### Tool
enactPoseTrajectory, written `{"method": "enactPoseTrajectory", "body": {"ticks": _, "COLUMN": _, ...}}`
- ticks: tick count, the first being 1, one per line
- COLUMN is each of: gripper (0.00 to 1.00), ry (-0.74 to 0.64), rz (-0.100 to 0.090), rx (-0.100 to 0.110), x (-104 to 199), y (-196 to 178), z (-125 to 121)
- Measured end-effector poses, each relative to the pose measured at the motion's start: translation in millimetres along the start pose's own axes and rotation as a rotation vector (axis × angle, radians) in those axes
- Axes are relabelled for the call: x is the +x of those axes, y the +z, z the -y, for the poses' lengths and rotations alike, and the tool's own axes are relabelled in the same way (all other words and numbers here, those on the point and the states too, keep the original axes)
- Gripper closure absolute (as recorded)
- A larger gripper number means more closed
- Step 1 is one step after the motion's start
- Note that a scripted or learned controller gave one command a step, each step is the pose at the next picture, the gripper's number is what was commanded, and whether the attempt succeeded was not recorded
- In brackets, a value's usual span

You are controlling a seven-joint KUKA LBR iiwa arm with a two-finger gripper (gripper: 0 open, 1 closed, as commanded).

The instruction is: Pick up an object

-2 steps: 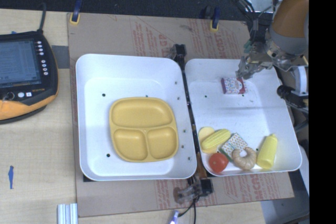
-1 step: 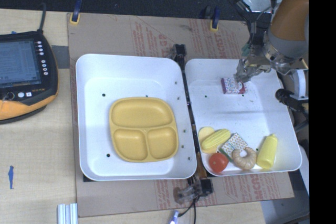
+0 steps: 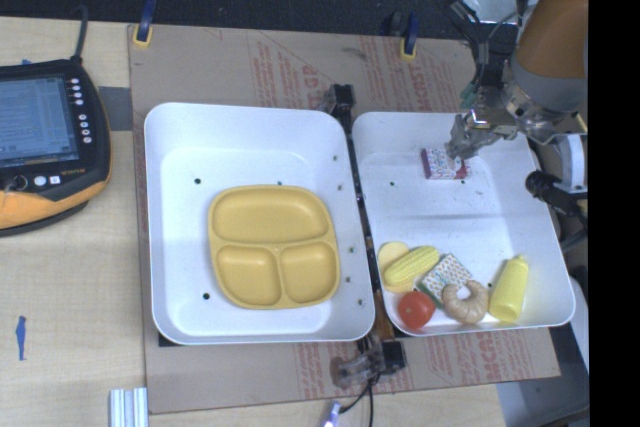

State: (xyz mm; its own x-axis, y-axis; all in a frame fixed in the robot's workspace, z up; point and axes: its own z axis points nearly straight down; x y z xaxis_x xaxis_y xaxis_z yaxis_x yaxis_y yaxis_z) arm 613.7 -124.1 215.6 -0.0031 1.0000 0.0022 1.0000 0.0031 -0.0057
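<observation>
1. Right now the gripper (image 3: pixel 465 143) hangs low over the right bin (image 3: pixel 540 225), toward that bin's 12 o'clock side, with the grey arm (image 3: pixel 550 25) and its orange band reaching in from 3 o'clock
2. Just at its tip lies a small flat packet (image 3: pixel 441 164), pale with a dark reddish print, resting on the bin floor; this looks like the chosen target
3. Whether the gripper is spread or closed cannot be told from this slant, and the packet appears to sit on the floor beside the tip, not lifted, so no hold can be claimed
4. At the bin's 6 o'clock edge a cluster waits untouched: a toy corn cob (image 3: pixel 411 265), a red tomato (image 3: pixel 416 311), a tan pretzel-like ring (image 3: pixel 467 302), a patterned card or packet (image 3: pixel 449 273) beneath them, and a yellow squeeze bottle (image 3: pixel 509 288) at about 5 o'clock
5. Over in the left bin (image 3: pixel 170 215) a yellow divided tray (image 3: pixel 272 245) lies near the centre, well apart from the arm
6. At 9 o'clock of the bench sits a control pendant (image 3: pixel 45 140), outside both bins
7. Judging progress: the approach seems made, but the grasp and the lift are both left to do; nothing is off the floor yet
</observation>
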Motion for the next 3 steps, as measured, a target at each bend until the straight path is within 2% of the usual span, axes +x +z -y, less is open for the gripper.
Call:
{"method": "enactPoseTrajectory", "body": {"ticks": 1, "gripper": 1.00, "ry": 0.002, "rz": 0.001, "rx": -0.001, "x": -0.3, "y": -8.3, "z": 23.9}}
{"method": "enactPoseTrajectory", "body": {"ticks": 2, "gripper": 0.00, "ry": 0.002, "rz": 0.001, "rx": -0.001, "x": -0.2, "y": -8.3, "z": 23.8}}
{"method": "enactPoseTrajectory", "body": {"ticks": 3, "gripper": 0.00, "ry": 0.001, "rz": 0.003, "rx": -0.002, "x": -67.0, "y": 44.5, "z": -13.7}}
